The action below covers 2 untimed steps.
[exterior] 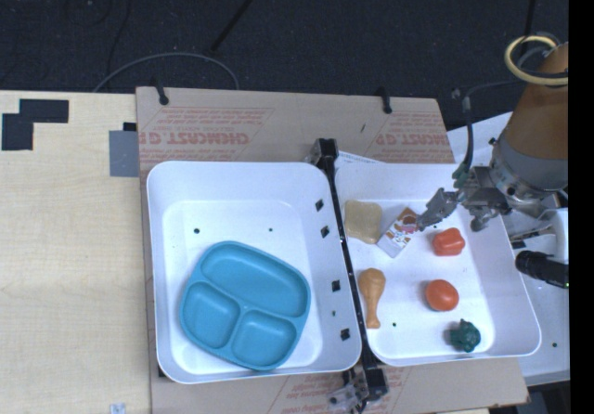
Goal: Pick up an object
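Observation:
My gripper [458,213] hangs over the upper part of the right bin [520,310], open, with nothing between its fingers. One finger [435,209] points left toward a small white and red packet [401,231]. A red tomato-like piece [448,242] lies just below the gripper. Further down the bin sit a second red piece [442,294] and a dark green piece [464,336]. A tan bread slice [363,221] and a brown drumstick [372,295] lie along the bin's left side.
The left bin [176,189] holds a blue divided plate [244,304]. A black divider [338,245] runs between the two bins. Both bins rest on cardboard [278,129]. A pale wooden benchtop [65,264] lies to the left.

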Each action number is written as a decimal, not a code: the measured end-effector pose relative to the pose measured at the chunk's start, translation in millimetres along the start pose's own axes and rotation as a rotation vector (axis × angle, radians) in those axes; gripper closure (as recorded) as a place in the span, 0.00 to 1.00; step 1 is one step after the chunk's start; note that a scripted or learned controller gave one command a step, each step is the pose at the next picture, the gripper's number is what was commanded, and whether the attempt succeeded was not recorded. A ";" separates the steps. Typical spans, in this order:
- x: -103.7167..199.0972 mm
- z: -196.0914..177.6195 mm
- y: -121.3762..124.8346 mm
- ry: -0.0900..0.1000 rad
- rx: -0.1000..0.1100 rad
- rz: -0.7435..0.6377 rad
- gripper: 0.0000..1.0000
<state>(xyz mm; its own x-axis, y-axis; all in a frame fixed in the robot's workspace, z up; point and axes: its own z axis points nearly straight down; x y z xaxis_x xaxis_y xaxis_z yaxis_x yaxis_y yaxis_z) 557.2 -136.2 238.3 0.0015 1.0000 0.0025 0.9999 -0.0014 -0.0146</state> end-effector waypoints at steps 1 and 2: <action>-0.1 -6.3 2.2 -0.002 -0.011 -0.002 0.00; -3.1 39.7 -4.1 -0.001 -0.006 -0.001 0.00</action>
<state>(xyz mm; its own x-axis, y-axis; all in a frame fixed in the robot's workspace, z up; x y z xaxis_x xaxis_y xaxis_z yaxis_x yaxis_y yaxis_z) 552.5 -139.2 198.6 0.0005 1.0000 0.0017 1.0000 -0.0005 -0.0081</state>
